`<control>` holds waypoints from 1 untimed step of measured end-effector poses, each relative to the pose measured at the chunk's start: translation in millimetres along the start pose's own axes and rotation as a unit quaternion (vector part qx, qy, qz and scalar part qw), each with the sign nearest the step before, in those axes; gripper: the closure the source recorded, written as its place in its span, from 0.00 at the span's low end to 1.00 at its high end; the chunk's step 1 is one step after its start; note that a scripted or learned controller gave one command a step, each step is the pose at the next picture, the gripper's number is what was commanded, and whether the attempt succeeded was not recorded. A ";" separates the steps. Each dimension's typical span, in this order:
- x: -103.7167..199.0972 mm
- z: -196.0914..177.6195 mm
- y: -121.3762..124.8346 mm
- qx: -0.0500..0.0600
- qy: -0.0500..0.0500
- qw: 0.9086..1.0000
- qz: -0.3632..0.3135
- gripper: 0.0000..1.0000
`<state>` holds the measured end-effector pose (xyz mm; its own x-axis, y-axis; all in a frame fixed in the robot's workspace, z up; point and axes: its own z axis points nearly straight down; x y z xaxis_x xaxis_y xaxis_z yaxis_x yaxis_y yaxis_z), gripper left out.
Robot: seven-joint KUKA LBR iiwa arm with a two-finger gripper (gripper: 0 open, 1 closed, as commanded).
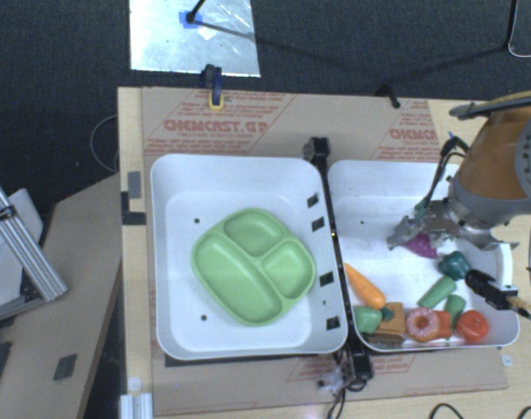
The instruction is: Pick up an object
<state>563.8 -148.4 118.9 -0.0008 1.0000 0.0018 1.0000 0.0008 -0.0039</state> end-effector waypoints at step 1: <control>-1.9 32.9 2.5 -0.005 -0.003 1.000 0.001 0.00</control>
<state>566.2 -150.2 85.9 0.0009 1.0000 -0.0032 1.0000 -0.0009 0.0066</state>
